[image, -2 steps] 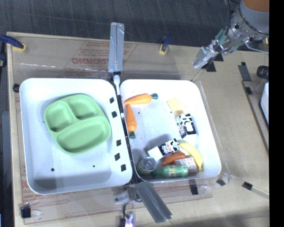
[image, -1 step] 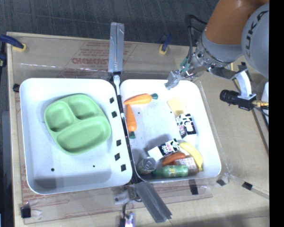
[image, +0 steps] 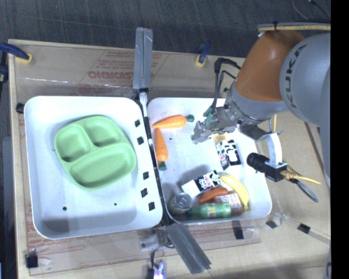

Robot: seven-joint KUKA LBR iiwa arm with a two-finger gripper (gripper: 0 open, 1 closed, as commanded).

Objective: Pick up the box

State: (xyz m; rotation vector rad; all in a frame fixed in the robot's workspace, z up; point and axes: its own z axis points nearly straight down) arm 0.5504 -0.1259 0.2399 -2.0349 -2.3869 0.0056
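Wooden bench [image: 64, 63] (dark carpet [image: 75, 10] behind)

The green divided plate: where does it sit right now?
The green divided plate lies in the left bin, across the divider from the two carrots.

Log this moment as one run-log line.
task: pick up box | gripper: over right bin, nothing seen held | box: on bin floor beside gripper | left bin: green plate

The grey arm [image: 305, 80] carries the letters "KUKA" on its side. The red print on the bench [image: 110, 68], behind the bins, cannot be read.
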